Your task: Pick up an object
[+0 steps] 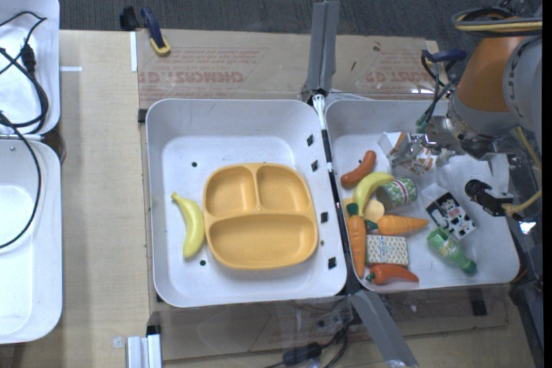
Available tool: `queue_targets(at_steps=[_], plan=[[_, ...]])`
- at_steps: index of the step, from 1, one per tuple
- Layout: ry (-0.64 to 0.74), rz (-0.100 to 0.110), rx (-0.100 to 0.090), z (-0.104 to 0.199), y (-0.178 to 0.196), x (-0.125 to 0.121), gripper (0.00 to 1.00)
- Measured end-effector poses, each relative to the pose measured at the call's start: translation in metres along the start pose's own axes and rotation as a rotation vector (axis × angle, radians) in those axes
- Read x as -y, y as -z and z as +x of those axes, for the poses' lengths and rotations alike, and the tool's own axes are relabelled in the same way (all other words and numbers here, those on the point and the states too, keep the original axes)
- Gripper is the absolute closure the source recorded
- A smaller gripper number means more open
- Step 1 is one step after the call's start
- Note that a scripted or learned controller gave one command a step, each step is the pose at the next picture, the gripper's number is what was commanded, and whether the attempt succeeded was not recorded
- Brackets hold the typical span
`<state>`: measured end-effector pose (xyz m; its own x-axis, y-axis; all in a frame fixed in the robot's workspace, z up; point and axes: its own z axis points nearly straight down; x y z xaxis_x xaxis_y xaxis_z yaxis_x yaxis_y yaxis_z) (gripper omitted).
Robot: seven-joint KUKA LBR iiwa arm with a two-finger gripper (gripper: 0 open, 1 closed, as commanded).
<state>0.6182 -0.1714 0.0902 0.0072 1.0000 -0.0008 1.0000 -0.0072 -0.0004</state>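
The right bin [504,258] holds a pile of small toy foods: a sausage [359,169], banana [371,188], carrot [401,225] and green bottle [450,252]. They look light, hard and slippery, best gripped across their narrow middles. The gripper [412,152] hangs over the bin's far side, beside crumpled wrapping; its opening cannot be made out.

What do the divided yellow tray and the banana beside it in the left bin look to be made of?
Divided tray: likely moulded plastic, matte mustard, one even colour with rounded compartment ridges. Banana: probably a plastic toy, smooth, uniformly bright yellow, unblemished; real fruit cannot be ruled out.
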Motion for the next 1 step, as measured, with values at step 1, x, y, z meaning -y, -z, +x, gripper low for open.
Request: queue_targets(at_steps=[1], plan=[[0.003, 0.011, 0.001, -0.0011, 0.0042, 0.0021, 1.00]])
